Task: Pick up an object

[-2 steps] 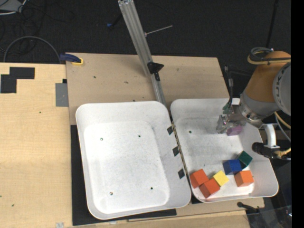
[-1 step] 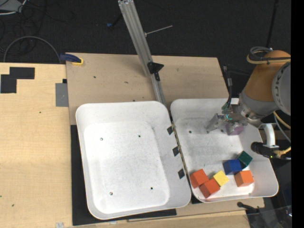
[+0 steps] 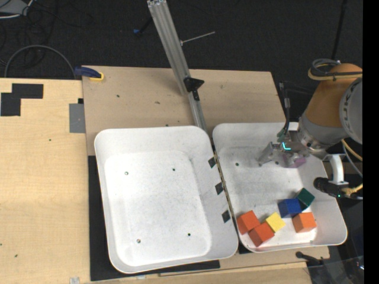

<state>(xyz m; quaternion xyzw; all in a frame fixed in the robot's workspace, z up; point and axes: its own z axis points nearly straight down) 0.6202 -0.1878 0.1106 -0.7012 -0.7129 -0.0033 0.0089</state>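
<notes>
Plywood (image 3: 35, 176) in a pale tone covers the bench at the far left, marked with black angular patches and a grey rectangle. Beyond it lies a dark floor with loose cables. A blue-and-yellow clamp (image 3: 89, 73) sits at the back corner of the raised board. The left bin (image 3: 118, 158) is a shallow white tray, speckled, with small dark dots on its floor. An aluminium rail (image 3: 174, 58) slants down from the top toward the seam between the trays, where black clips sit. The right bin (image 3: 237, 141) holds the blocks near its front edge: two orange blocks (image 3: 254, 228), a yellow block (image 3: 275, 222), a blue block (image 3: 290, 207), a green block (image 3: 306, 197) and another orange block (image 3: 304, 222), clustered and touching. The gripper (image 3: 279, 154) hangs low over this bin's rear part, well apart from the cluster, beside a small purple object (image 3: 296, 160); whether it is spread or pinched I cannot tell.
</notes>
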